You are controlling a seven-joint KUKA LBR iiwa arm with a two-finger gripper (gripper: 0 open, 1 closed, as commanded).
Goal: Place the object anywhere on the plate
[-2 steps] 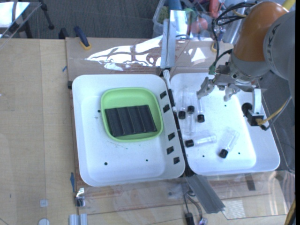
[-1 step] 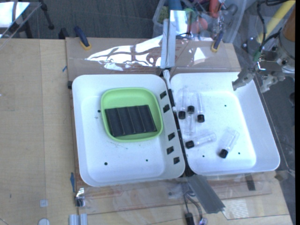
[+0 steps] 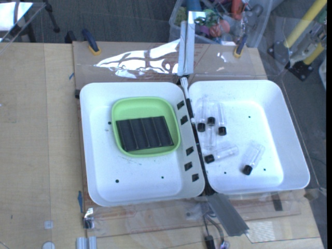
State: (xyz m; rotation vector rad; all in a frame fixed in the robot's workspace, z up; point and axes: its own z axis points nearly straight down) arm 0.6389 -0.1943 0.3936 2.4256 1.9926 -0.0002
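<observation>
A green square plate (image 3: 120,111) rests in the left bin (image 3: 98,175), and a dark ribbed rectangular block (image 3: 144,133) lies on it. Several clear plastic vials with black caps lie scattered in the right bin (image 3: 290,154): one group near the divider (image 3: 210,122), one at the lower left (image 3: 220,154), one further right (image 3: 252,158).
A row of black clips runs along the divider (image 3: 188,139) between the bins. A clear tub of colourful objects (image 3: 220,7) stands behind the bench. Shiny plastic sheeting (image 3: 145,61) lies behind the bins. The wooden bench (image 3: 36,139) stretches to the left.
</observation>
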